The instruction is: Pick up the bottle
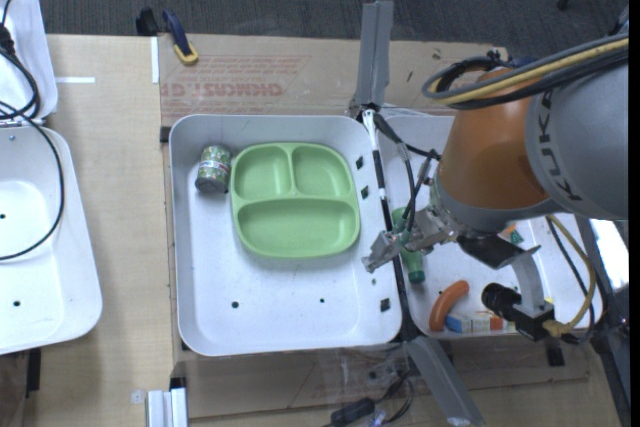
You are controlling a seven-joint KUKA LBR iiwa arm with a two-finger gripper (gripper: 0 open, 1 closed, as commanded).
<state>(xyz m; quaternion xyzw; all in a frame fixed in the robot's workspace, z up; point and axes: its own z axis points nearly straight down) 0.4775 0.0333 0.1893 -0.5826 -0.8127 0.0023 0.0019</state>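
We see the claw low at the left edge of the right bin, just beside the wall that this bin shares with the left bin. Its metal parts cross over the bottle, and we cannot tell whether the claw is apart, together, or clamped on anything.

The bottle is green with a darker end pointing toward the near side. It lies in the right bin close against that shared wall, and part of it is hidden by the claw. The grey arm with its orange band comes in from the right and covers much of the right bin.

Nearer to us in the same bin lies an orange, sausage-shaped thing, apart from the bottle. Just beside it is a small white item with blue and red marks, too small for us to name.

In the left bin a pale green plate with three compartments lies flat toward the far side. A small round jar with a green label sits just to its left, very near the plate's rim.

Both bins rest on a tabletop covered in brown card with red print. A blue and yellow clamp lies at its far edge, and a black cable loops over white tubs at the far left
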